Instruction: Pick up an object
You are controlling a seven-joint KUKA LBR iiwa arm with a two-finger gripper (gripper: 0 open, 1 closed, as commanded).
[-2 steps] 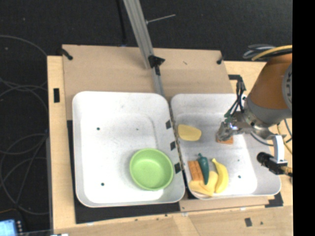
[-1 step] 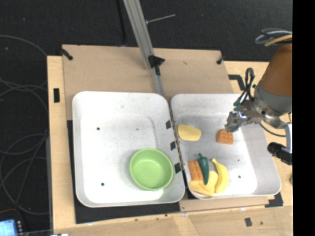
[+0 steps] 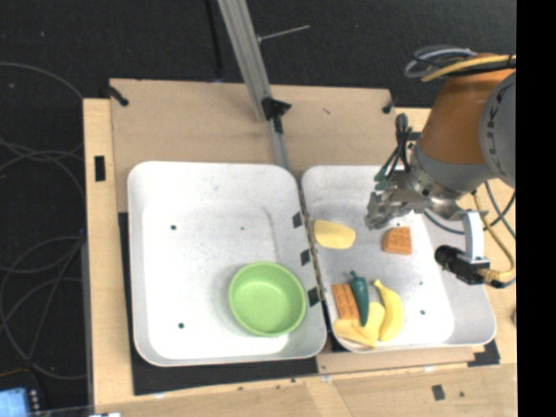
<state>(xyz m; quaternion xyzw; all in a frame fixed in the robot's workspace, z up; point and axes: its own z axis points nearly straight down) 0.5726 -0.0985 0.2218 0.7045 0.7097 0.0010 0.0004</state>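
Note:
My gripper (image 3: 379,216) hangs over the right bin (image 3: 339,185), below the orange-banded wrist. Just to its right and slightly lower lies an orange block (image 3: 398,241). A pale yellow lemon-like piece (image 3: 334,234) rests to the gripper's lower left, near the divider between the bins. At the right bin's front sit a banana (image 3: 390,312), a green pepper (image 3: 360,294), an orange ridged piece (image 3: 345,300) and a yellow piece (image 3: 352,333), bunched together. I see nothing between the fingers.
A green bowl (image 3: 268,298) stands at the front right of the left bin (image 3: 174,198). A grey metal pole (image 3: 248,55) slants up from the back between the bins. Cables and a black fitting (image 3: 460,263) hang by the arm on the right.

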